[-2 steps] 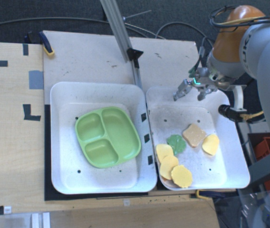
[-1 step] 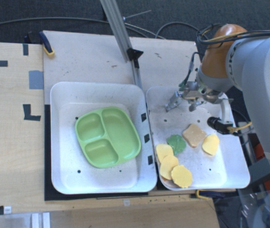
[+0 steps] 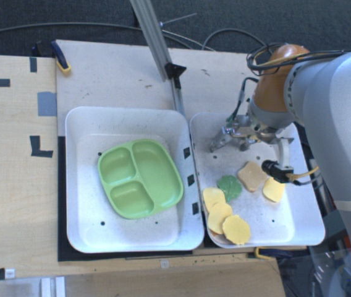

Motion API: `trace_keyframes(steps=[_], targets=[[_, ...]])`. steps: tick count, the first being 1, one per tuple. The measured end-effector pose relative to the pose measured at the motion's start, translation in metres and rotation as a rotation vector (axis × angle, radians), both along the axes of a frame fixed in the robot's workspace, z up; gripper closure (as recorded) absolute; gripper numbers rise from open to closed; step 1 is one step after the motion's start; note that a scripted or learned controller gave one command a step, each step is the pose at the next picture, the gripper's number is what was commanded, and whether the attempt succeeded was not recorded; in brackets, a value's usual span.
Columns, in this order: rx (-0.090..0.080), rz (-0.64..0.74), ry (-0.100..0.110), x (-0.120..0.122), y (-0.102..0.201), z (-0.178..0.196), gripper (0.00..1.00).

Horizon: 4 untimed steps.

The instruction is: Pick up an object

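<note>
Below the fingers, w/ spread unclear, tan toast piece lies apart in rt bin.

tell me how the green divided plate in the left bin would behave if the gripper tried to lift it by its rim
The green divided plate looks like moulded plastic, so probably stiff and light for its size. Its surface looks smooth, so the fingers may slip. It is broad and lies flat in the left bin, so gripped at one edge it would likely tilt.

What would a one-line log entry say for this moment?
gripper: above right bin, back part | green plate: left bin | food pieces: right bin, front
</note>
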<state>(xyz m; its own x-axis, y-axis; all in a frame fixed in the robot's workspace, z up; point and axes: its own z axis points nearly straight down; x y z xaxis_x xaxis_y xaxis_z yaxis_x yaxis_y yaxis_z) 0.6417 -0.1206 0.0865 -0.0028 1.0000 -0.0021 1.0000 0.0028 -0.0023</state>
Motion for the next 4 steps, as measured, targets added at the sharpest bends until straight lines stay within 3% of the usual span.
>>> trace_keyframes(steps=[1, 3, 4], targets=[[0.001, 0.001, -0.001, 0.001, 0.001, 0.012, 1.00], [0.002, 0.000, -0.006, -0.009, 0.003, 0.115, 1.00], [0.002, -0.001, -0.004, -0.008, 0.004, 0.135, 1.00]])
